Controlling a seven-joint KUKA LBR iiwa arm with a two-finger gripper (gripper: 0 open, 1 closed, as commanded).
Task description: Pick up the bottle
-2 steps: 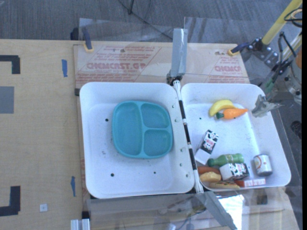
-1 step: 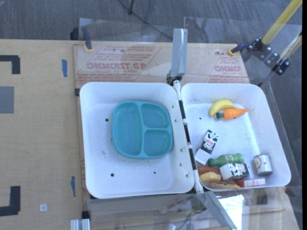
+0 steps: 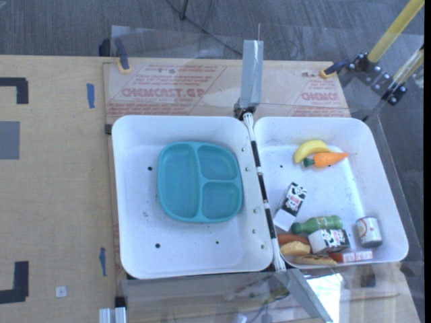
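Looking down, camera view: two shallow white bins sit side by side on a wooden bench.
Left bin (image 3: pixel 135 247): holds a teal divided plate (image 3: pixel 200 181), lying flat near the bin's middle.
Right bin (image 3: pixel 377 180): holds a scatter of small items, most of them crowded in its near left corner.
Bottle (image 3: pixel 316 225): green, lying on its side in the near part of the right bin, cap pointing left.
Beside the bottle: a black-and-white spotted carton (image 3: pixel 328 238) touches its near side; a small tin can (image 3: pixel 368 231) lies just to the right.
Near corner: an orange-and-yellow cluster of toy food (image 3: pixel 300 247), too jumbled to name piece by piece.
Mid bin: a second spotted carton (image 3: pixel 291 201), tilted, apart from the bottle on its far side.
Far side: a banana (image 3: pixel 308 149) touching a carrot (image 3: pixel 324 159).
Pincer: its state cannot be told.
Beyond the bins: a printed cardboard sheet (image 3: pixel 168 93) lies flat on the bench.
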